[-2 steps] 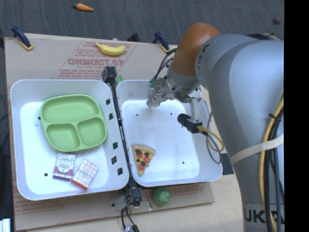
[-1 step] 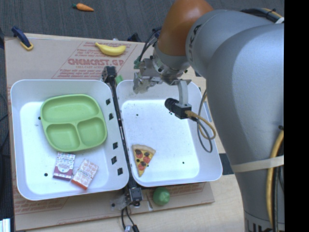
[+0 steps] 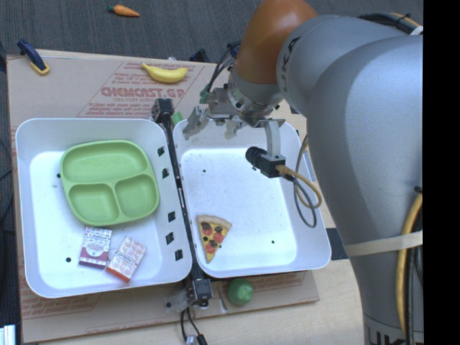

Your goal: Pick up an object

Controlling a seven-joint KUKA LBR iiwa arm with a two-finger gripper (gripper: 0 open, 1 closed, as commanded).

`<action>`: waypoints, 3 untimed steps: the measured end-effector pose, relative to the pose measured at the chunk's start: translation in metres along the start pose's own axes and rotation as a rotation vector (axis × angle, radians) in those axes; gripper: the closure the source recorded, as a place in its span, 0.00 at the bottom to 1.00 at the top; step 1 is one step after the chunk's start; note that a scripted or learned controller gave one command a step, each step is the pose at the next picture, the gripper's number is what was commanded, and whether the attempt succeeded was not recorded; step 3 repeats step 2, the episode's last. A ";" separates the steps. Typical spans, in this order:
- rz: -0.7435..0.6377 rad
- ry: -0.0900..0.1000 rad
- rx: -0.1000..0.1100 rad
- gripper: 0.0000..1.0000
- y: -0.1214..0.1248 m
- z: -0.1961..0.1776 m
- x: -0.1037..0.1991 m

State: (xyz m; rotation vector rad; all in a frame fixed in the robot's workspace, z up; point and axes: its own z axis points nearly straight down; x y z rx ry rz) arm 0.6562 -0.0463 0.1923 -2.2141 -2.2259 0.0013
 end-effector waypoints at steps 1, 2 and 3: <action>0.000 -0.002 0.004 0.00 -0.001 0.102 -0.055; -0.003 -0.003 0.002 1.00 0.000 0.090 -0.054; -0.003 -0.003 0.002 1.00 0.000 0.090 -0.054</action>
